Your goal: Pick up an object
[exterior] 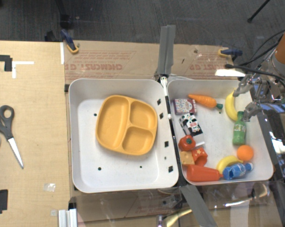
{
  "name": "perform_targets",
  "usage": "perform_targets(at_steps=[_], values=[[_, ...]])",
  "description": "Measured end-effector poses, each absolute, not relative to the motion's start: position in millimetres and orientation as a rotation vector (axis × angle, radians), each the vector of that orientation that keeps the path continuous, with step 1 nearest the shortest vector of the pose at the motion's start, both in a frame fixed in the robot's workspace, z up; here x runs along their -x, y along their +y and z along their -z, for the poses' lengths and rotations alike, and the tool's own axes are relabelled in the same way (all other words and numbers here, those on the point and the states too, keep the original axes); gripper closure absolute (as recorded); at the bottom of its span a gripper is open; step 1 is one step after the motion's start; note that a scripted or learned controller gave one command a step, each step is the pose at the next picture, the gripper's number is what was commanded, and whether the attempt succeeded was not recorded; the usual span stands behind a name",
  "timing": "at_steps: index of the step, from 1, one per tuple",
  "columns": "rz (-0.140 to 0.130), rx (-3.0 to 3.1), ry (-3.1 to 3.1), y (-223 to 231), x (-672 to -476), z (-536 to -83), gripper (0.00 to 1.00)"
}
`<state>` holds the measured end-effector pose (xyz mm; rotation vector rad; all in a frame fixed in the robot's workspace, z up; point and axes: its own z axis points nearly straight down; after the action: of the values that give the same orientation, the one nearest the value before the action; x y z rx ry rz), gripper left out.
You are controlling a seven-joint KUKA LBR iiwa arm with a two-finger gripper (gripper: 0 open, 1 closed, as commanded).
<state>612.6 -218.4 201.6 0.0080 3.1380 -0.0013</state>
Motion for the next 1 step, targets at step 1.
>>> perform_targets(at_steps=[1], values=[[0.003,-0.037,3.135,-221.7,-641.5,-94.2,0.00]])
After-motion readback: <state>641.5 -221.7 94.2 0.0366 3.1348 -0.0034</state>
